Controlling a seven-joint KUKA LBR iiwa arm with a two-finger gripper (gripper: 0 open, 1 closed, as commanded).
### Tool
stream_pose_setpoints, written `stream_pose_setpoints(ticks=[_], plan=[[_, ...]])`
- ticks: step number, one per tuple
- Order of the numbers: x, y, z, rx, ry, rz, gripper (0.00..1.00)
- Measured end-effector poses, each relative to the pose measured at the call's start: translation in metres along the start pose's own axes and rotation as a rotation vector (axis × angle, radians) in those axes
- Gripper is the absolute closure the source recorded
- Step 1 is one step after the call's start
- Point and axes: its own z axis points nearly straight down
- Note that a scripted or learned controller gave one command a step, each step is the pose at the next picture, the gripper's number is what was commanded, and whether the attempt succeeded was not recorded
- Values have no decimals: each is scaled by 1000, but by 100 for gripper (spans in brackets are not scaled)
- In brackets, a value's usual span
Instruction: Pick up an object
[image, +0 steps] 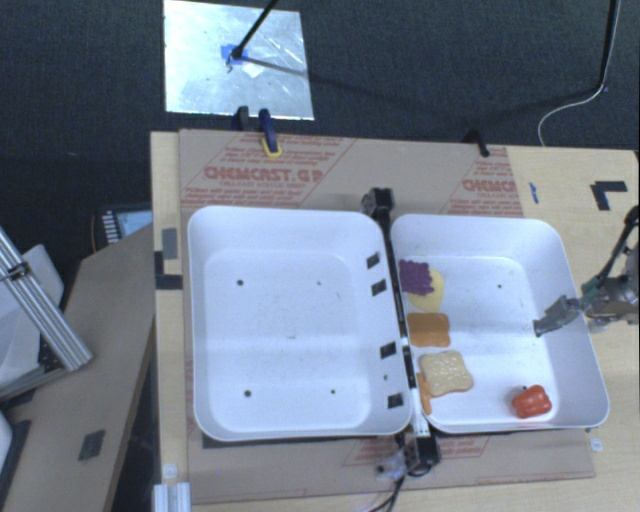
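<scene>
From the camera above, my jaws (553, 320) sit at the right edge of the frame, over the right rim of the right bin (500, 240); I cannot tell from here how they stand, since they read as one small grey shape against the white wall. Nothing shows between them.

The things I could pick all lie in the right bin. Along its left wall, from top to bottom of the frame: a purple piece (415, 274) resting on a pale yellow piece (430, 294), then an orange-brown slice (429, 328) just below, then a pale toast slice (446, 372) below that, with a thin orange strip (424, 393) at its left edge. A red pepper (531, 401) lies apart from these in the bin's lower right corner, below my jaws and nearer to them than the rest.

The left bin (290, 320) fills the middle of the frame, joined to the right one along a dark seam with clips. Both rest on a brown cardboard sheet (300, 165) on the worktop (575, 180). A shiny foil square (238, 58) lies at upper left
</scene>
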Motion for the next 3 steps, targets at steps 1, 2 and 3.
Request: stream_pose_setpoints(ticks=[1, 2, 3], plan=[[-2, 30, -262, -20, -8, -3, 0], [106, 55, -318, -9, 1, -13, 0], [99, 53, -326, -7, -1, -4, 100]])
